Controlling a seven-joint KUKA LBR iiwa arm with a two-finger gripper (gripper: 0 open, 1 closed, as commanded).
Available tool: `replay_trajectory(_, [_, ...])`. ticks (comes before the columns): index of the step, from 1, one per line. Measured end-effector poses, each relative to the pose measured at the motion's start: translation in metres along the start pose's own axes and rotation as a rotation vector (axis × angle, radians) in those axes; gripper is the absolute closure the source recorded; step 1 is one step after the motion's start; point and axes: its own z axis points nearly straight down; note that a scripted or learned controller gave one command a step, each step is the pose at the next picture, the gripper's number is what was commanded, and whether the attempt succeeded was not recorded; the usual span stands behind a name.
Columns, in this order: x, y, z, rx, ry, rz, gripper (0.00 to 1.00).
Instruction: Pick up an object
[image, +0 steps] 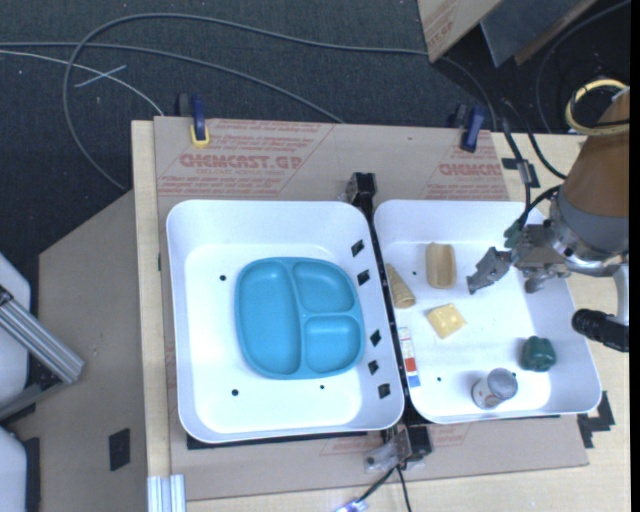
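The bench (250, 160) was the biggest thing, a pale board printed with red lettering, pinned at its far edge by two blue clamps (200, 125), with dark carpet and loose cables around it; on it sat two shallow white bins side by side, touching along a black middle seam; the left bin (200, 400) held one thing, a blue divided plate (298, 316) with three compartments, lying flat near the bin's middle with bare white floor all round it; the right bin (560, 390) held the small loose objects; the arm (605, 180) came in from the right, its orange band above a grey wrist, and reached over that bin's far right part; the gripper (505, 268) hung over the bin floor just right of a tan block, with nothing visible between its fingers, though whether they stood spread or closed could not be told; the tan block (440, 265) lay upright in the bin's far half; a tan cone-shaped piece (400, 287) lay against the left wall by the seam; a yellow wedge (446, 320) lay near the bin's middle; a dark green lump (538, 353) sat near the right wall; a small silver and grey cup-like thing (494, 388) rested near the front rim; a thin white strip with red and blue marks (409, 355) lay along the seam
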Motion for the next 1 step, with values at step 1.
replay_trajectory(1, [0.0003, 0.0027, -0.0066, -0.013, -0.002, -0.003, 0.0])
